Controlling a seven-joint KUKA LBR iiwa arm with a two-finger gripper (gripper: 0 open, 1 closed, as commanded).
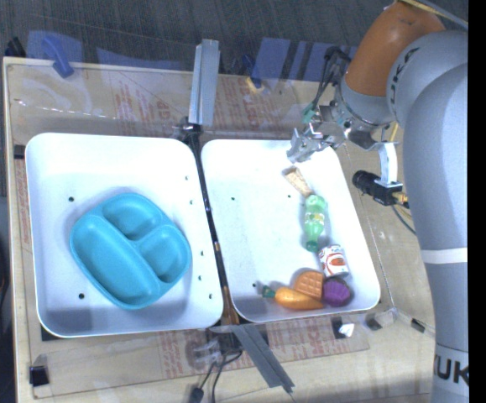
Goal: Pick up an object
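Note:
My gripper (308, 145) hangs over the back edge of the right bin (234, 225), just above a small tan piece (295, 180). Nothing shows in its grasp. Down the bin's right side lie a green bottle (314, 219) and a red and white can (334, 260). In the front right corner sit a purple item (337, 291), an orange waffle-like piece (309, 283) and an orange carrot shape (297, 299), packed close together.
The left bin (49, 166) holds a blue divided plate (131, 248). A grey metal bar (203, 78) stands behind the seam between the bins. The arm's grey body (431, 141) fills the right side beyond the right bin.

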